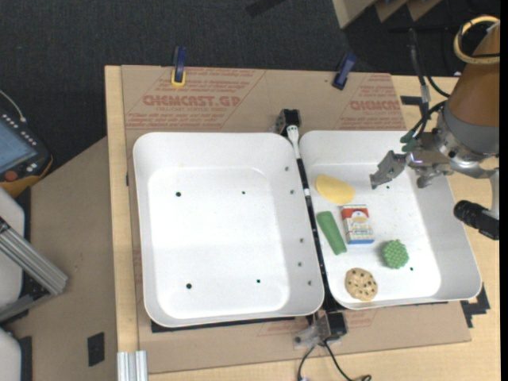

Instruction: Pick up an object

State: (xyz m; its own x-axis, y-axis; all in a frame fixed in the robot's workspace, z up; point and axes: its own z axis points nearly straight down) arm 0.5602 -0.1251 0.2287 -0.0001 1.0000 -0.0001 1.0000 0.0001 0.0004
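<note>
Hand [390,170] hovers beside yellow piece [334,188], grip state unclear; nothing blocks it.

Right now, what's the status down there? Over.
Gripper above right bin, holding nothing. Yellow piece nearest, untouched. Nothing in the way.

Red print on cardboard sheet [238,94] covering the worktop, behind left bin [143,213]: reads roughly "CHEMCAST", trailing characters unclear. Same red print repeated behind right bin [460,268], mostly illegible at this resolution. Small red-and-white box [358,224] in right bin carries label graphics, text too small to read.
</note>
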